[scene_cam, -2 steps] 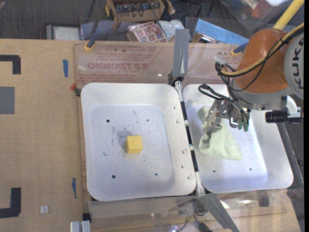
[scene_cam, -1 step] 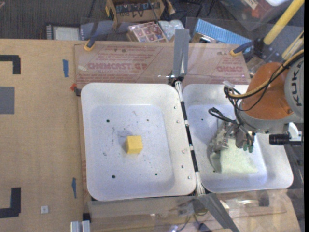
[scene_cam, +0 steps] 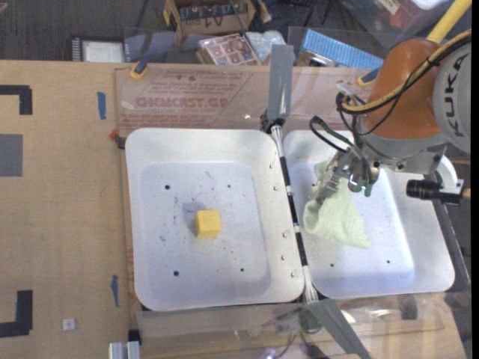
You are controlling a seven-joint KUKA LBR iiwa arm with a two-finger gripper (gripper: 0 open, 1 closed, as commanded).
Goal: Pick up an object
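The gripper (scene_cam: pixel 340 179) hangs over the right bin (scene_cam: pixel 426 275), near the bin's 10 o'clock corner, and a pale green cloth (scene_cam: pixel 340 219) lies directly under it. The top of the cloth rises toward the gripper, and it looks pulled up, but I cannot tell if the gripper is closed on it or how wide it stands, because the wrist and cables cover that part. The rest of the cloth spreads on the bin floor toward 5 o'clock. In the left bin (scene_cam: pixel 150 155), a small yellow block (scene_cam: pixel 209 224) sits a little below the center, well apart from the arm. If the cloth is the target, I judge a slow, straight lift is best, so the soft fabric does not slip out, and the arm should keep away from the divider at 9 o'clock.
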